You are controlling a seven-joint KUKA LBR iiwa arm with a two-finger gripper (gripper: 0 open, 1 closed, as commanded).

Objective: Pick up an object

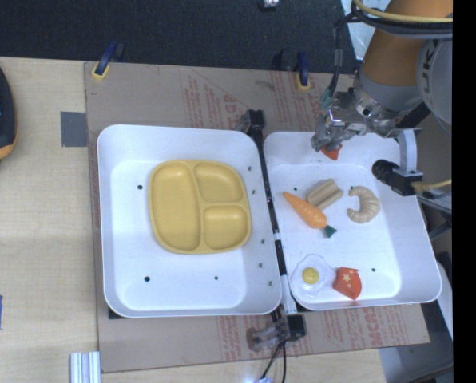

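Fingers (326, 140) hang over the far left corner of the right bin (418, 282), closed on a small red piece (331, 153) that pokes out just below their tips, so it sits straight under them, not off to a side. The left bin (110, 214) holds a yellow divided plate (199, 206). Nearer in the right bin lie a carrot (305, 211), its long axis running far-left to near-right, a croissant (364, 204) and a fried egg (311, 276).
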